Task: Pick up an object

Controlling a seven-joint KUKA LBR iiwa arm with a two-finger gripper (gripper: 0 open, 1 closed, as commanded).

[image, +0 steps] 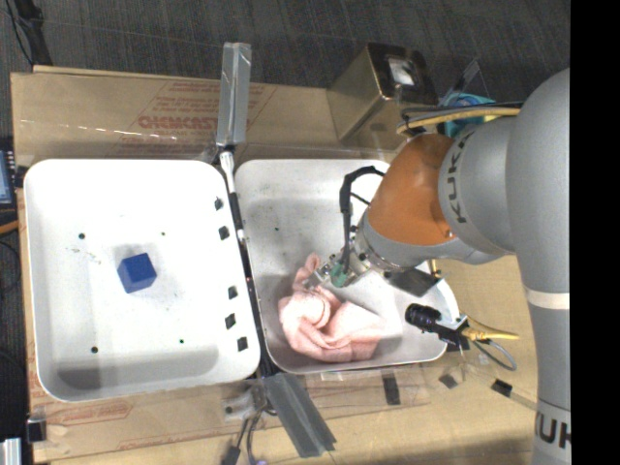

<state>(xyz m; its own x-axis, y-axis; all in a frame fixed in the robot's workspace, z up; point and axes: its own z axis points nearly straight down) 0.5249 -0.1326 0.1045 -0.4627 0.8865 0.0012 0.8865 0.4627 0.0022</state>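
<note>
Camera view shows the grey arm's two-finger gripper low in the right white bin, touching the upper edge of a crumpled pink cloth. A small blue cube lies in the left white bin.

I see the cardboard-covered desk bearing two white bins side by side: left bin, right bin.

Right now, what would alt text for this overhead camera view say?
A grey and orange robot arm lowers its hand onto a crumpled pink cloth in the right white bin; a blue cube sits in the left bin.
</note>
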